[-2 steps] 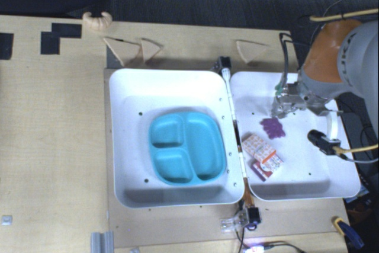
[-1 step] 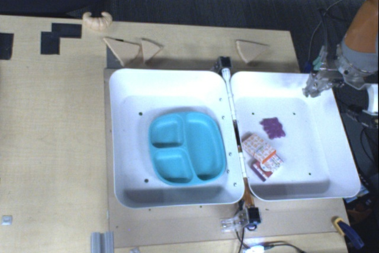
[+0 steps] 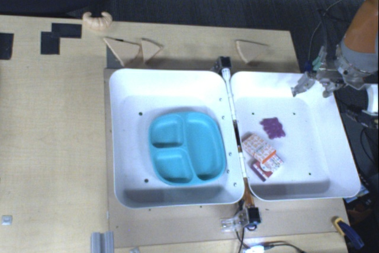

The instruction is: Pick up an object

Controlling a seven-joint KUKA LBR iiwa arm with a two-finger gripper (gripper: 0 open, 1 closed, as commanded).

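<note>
In the right bin (image 3: 308,127), a purple object (image 3: 273,127) and a small carton (image 3: 261,154) lie close together near the left wall; the far and right floor is open. A blue divided tray (image 3: 187,147) covers the left bin's (image 3: 127,127) middle.

Turquoise tray (image 3: 187,147); purple scrap (image 3: 273,127); orange-and-white patterned packet (image 3: 261,149); white bins (image 3: 127,127).

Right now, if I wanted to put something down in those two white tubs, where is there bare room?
In the right bin, bare floor lies along the far wall and the right wall, near the tool. Its middle is crowded by the purple object and the patterned box. In the left bin, the blue divided tray leaves a band around it.
</note>
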